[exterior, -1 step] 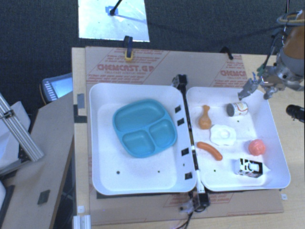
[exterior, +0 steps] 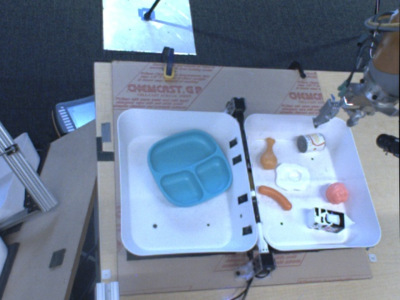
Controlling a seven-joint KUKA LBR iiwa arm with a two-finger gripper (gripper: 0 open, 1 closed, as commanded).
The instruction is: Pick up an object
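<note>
Dark carpet is surrounding a pale surface [exterior: 375,167] bearing two white bins. A blue sectioned plastic plate [exterior: 189,174] is lying in the left bin [exterior: 134,230]. The right bin [exterior: 362,224] is holding a small grey-and-white can [exterior: 310,142] on its side at the far end; it looks light, rigid and likely to roll, best gripped across its body. The pincer [exterior: 338,111] is hovering apart over the far rim, fingers spread and carrying nothing, just right of and beyond the can.
</note>
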